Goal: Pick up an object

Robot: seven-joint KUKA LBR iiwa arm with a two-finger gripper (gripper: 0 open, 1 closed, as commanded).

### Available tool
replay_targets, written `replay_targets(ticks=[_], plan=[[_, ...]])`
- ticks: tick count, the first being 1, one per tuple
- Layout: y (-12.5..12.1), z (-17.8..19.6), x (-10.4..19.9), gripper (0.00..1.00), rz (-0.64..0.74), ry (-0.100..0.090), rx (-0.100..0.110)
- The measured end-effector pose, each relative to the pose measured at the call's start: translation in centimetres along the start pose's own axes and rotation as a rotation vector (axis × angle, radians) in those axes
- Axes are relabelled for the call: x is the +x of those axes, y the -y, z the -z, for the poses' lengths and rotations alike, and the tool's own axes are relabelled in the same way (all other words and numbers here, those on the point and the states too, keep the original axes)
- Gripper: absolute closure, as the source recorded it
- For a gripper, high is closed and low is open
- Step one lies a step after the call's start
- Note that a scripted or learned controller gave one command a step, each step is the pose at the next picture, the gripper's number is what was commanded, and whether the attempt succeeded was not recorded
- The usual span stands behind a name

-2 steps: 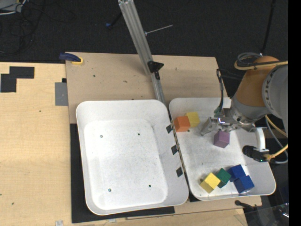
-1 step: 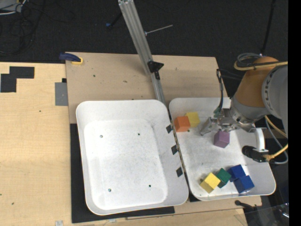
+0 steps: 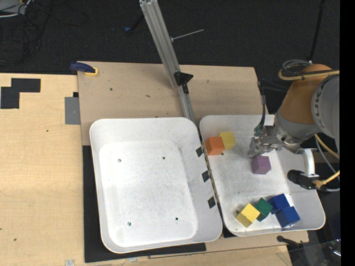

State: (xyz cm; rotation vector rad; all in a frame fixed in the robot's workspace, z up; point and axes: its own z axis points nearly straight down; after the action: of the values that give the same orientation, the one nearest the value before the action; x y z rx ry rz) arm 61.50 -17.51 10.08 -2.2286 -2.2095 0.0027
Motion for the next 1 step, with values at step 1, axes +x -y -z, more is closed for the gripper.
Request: replay_targets(ticks=[1], plan=[[-0.06, 6.36, -0.36, 1.00, 0.000, 0.002, -0.008]])
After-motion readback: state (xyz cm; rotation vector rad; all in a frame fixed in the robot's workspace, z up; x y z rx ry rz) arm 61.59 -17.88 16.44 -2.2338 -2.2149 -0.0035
